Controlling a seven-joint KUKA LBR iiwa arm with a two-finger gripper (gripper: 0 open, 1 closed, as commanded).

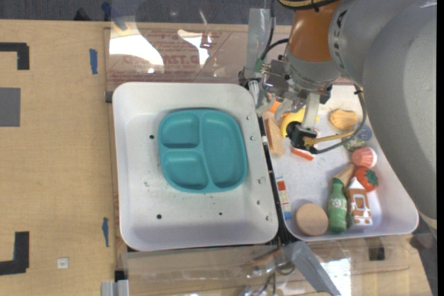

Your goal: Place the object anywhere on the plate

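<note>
A teal plate [203, 149] with three compartments lies in the middle of the left white bin [139, 218], and nothing rests on it. My gripper [276, 99] hangs low over the far left corner of the right bin [395, 208], just right of the wall between the bins. A small orange piece [276, 107] shows right at the gripper, and I cannot tell whether it is held. A tan stick-shaped toy [273, 136] and a yellow piece [289, 127] lie just below the gripper.
Toy foods crowd the right bin: a tan pastry [343, 119], a pink ball [363, 157], a red fruit [368, 179], a white carton [359, 209], a green bottle [337, 205] and a round bun [312, 219]. The grey arm covers the far right.
</note>
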